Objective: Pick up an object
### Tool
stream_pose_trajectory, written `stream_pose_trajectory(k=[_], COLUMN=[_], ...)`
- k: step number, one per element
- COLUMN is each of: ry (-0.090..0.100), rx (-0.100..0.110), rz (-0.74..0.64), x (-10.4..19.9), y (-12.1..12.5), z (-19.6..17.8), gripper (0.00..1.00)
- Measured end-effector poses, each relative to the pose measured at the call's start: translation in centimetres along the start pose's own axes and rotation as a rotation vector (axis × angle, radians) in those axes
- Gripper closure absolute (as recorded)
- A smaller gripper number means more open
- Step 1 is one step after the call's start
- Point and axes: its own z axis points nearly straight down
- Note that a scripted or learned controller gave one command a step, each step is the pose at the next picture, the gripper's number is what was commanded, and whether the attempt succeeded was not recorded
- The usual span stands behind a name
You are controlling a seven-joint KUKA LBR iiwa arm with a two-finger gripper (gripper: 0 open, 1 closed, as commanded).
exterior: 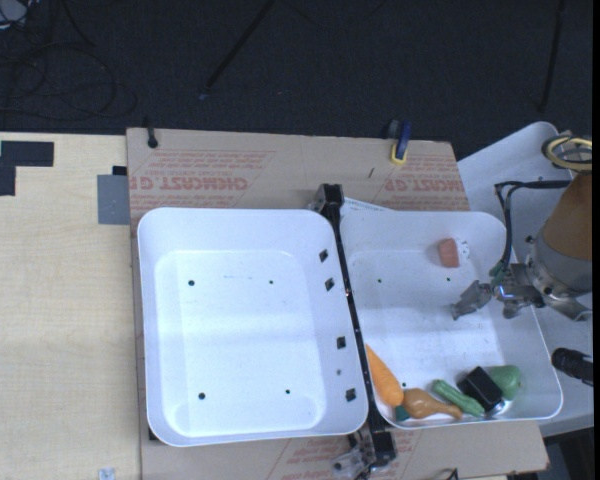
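Reaching in from the right, the arm (565, 238) hangs its gripper (472, 299) over the right bin (420, 268), whether spread or pressed together is unclear. Nearest lies a small pink block (447, 252), just up-left; an orange carrot (383, 376) slants along the bottom-left corner.
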Motion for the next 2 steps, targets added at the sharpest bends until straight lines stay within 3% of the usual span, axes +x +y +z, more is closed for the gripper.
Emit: stream_pose_trajectory(k=[1, 2], ry=[0.002, 0.002], rx=[0.004, 0.006], rz=[0.006, 0.009], x=[-0.12, -0.21], y=[-0.18, -0.22], z=[-0.82, -1.75], gripper=[1.0, 1.0])
